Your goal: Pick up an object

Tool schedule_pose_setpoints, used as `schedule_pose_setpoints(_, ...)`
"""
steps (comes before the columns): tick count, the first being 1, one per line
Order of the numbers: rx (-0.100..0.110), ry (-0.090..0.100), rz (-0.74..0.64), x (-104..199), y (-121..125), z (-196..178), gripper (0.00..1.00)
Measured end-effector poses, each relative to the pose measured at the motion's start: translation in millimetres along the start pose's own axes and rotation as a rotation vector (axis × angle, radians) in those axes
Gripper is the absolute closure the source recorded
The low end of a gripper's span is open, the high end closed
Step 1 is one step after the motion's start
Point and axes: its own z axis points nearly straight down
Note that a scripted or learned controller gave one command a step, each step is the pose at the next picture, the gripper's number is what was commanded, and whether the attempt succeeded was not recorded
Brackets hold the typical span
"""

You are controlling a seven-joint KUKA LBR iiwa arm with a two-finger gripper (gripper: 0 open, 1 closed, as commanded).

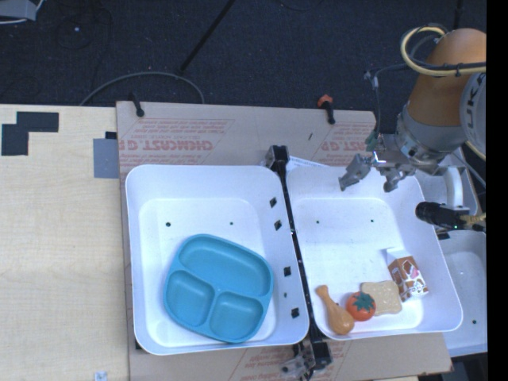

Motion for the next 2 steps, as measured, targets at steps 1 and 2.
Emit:
schedule_pose_setpoints(1, 0.003, 0.001, -0.002, 8, 1, 61, 0.00)
schedule_pose_setpoints(2, 0.006, 0.001, 0.001, 16, -8, 116, 0.00)
